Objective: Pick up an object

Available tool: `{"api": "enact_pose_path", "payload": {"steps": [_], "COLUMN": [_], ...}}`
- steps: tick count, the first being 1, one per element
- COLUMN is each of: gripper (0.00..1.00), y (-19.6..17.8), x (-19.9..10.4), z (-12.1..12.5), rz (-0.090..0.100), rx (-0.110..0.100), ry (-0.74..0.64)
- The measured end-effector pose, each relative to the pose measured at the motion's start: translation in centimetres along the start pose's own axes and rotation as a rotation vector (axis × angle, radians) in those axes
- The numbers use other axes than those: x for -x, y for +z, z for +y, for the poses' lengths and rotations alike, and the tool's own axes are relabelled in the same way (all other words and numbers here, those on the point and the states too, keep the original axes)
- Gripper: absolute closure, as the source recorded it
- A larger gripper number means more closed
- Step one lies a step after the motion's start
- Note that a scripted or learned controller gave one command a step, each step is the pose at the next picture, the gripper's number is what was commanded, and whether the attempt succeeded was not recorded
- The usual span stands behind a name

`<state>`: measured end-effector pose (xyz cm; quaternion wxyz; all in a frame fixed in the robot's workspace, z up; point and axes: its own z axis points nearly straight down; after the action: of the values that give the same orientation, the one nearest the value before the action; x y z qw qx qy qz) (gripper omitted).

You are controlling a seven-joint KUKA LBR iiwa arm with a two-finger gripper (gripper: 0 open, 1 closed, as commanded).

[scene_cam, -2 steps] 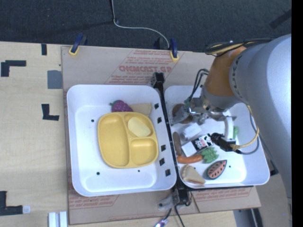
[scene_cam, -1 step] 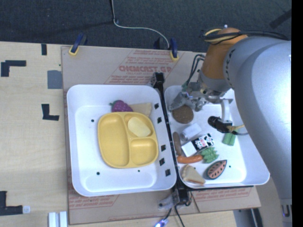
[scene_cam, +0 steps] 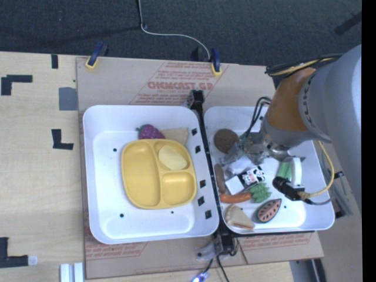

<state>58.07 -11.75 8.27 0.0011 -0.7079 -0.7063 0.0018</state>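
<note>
Right now I am watching the pincer [scene_cam: 249, 148] hanging low inside the right bin [scene_cam: 320, 216], under the grey arm [scene_cam: 329, 98] with its orange band [scene_cam: 288, 101]; from this slanted angle I cannot tell whether it is released or clenched, and I am seeing nothing that I could call gripped. Just to its left a brown round object [scene_cam: 225, 138] is sitting near the bin's inner wall. Just below it a small white box with black markings [scene_cam: 251, 175] is lying beside a white card [scene_cam: 234, 184], with a green leafy toy [scene_cam: 259, 191] touching the box's lower edge. Further down, an orange carrot-like piece [scene_cam: 235, 198], a sandwich wedge [scene_cam: 239, 217] and a dark oval slice with a red rim [scene_cam: 269, 210] are resting near the bin's front. To the right a green and white bottle [scene_cam: 289, 170] is lying. Well to the left, across the divider, the left bin [scene_cam: 100, 216] is carrying a yellow divided tray [scene_cam: 144, 181] holding a pale yellow lump [scene_cam: 173, 156], with purple grapes [scene_cam: 151, 132] behind it. Both bins are sitting on the counter [scene_cam: 35, 175].
</note>
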Motion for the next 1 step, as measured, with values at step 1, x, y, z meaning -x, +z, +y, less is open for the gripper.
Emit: {"api": "enact_pose_path", "payload": {"steps": [1], "gripper": [0.0], "y": [0.06], "x": [-1.6], "z": [6.76], "rz": [0.0], "rx": [0.004], "ry": [-0.007]}}
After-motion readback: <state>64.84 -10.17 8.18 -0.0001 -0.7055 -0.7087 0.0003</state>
